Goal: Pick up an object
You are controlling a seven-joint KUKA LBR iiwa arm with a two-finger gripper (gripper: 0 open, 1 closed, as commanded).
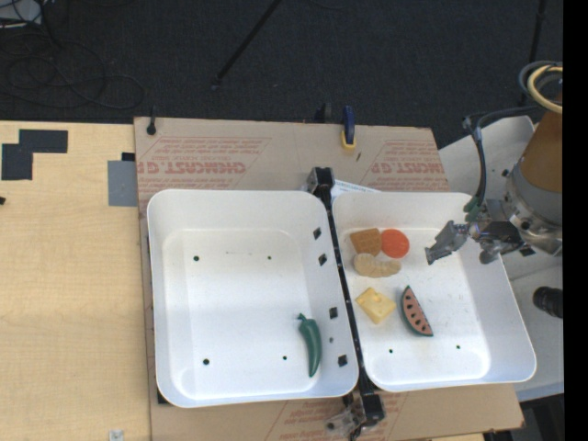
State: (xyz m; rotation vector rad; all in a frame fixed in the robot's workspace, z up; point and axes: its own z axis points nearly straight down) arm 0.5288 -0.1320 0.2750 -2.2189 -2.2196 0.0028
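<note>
Arm [542,168] in from right, over right bin [501,338]. Gripper [459,239] above bin's upper right area, clear of all items, nothing between fingers. Finger state: cannot tell, too blurred.

In right bin, clustered at left half: brown block [366,241] touching orange ball [395,243]; tan bread piece [377,265] just below both; yellow cheese [375,305] lower; watermelon slice [416,311] just right of cheese. Ball nearest to gripper, still apart from it.

In left bin [175,246]: green pepper [310,343] near lower right corner, by divider.

Both bins on cardboard sheet [230,159].
</note>
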